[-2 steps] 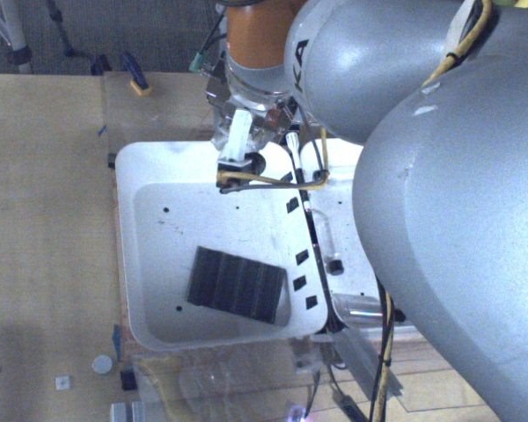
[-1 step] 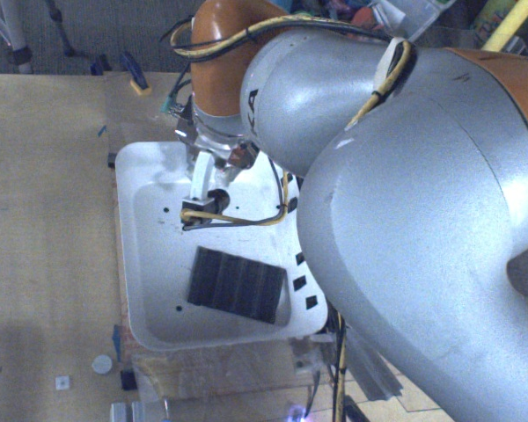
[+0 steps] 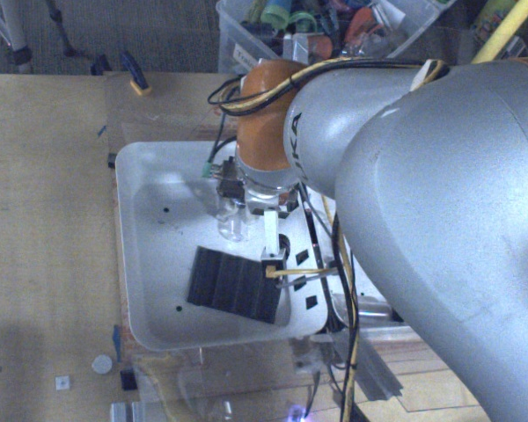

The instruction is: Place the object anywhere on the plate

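Tool [image 3: 233, 222] hangs over the left white bin [image 3: 141, 236], just far of the dark ribbed plate [image 3: 235, 286] lying flat on its floor. Can't tell its state. Object not identifiable.

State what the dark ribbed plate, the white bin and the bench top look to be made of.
Dark ribbed plate: matte black, likely plastic or rubber; no glare on its ridges.
White bin: smooth moulded plastic, by its rounded corners and soft sheen.
Bench top: pale wood or plywood, faint grain.
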Tool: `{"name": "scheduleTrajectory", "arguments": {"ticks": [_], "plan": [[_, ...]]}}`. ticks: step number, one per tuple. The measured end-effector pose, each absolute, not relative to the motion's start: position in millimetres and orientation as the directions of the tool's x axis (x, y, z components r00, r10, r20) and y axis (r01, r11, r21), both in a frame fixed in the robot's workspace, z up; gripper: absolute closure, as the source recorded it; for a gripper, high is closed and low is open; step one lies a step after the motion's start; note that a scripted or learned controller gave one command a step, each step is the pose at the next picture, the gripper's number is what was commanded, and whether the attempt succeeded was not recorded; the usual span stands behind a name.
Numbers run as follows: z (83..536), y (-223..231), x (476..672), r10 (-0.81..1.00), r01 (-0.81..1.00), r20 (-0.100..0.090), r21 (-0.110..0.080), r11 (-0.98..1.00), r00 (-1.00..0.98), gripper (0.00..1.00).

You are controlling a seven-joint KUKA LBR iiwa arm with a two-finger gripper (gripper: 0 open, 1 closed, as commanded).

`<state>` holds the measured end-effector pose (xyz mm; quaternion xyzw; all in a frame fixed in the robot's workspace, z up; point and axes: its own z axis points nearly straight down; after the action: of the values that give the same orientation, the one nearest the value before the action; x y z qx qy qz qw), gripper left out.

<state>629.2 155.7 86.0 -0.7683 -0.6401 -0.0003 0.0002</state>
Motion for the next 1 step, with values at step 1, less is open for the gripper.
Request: {"name": "scheduleTrajectory", "arguments": {"ticks": [1], "plan": [[142.6,177.9,645.4,0.984,0.984,0.001,0.001,0.178,-0.178,1.0]]}}
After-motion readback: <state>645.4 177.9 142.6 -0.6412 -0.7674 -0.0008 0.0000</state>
